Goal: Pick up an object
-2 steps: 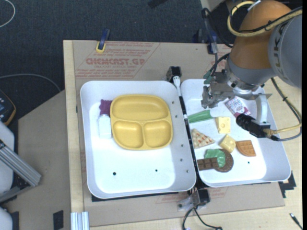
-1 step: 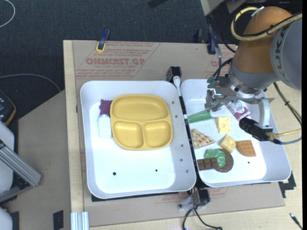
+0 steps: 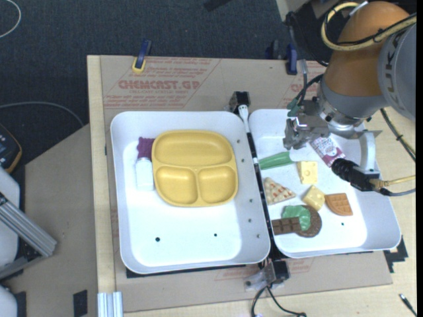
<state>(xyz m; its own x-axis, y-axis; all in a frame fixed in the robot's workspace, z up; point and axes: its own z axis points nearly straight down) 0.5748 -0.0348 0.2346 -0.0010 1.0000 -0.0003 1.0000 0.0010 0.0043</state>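
My gripper [image 3: 296, 136] hangs over the back part of the right bin [image 3: 380, 233], under the grey wrist and orange band. Just below it lies a green pea pod [image 3: 274, 159]. A pink and white packet [image 3: 327, 149] lies right beside the gripper, partly under the wrist. Further forward are a yellow cheese block [image 3: 307, 172], a pizza slice [image 3: 279, 191], a small yellow wedge [image 3: 314, 197], an orange waffle [image 3: 338, 205], and a green piece [image 3: 296, 212] on a brown cookie and chocolate bar [image 3: 297, 226]. Nothing shows held in the gripper.
The left bin [image 3: 185, 243] holds a yellow divided plate [image 3: 195, 167] and a purple and white item [image 3: 143, 160] at its left. A black divider rail [image 3: 254, 170] runs between the bins. A black cable plug [image 3: 350, 174] sticks out from the wrist over the right bin.
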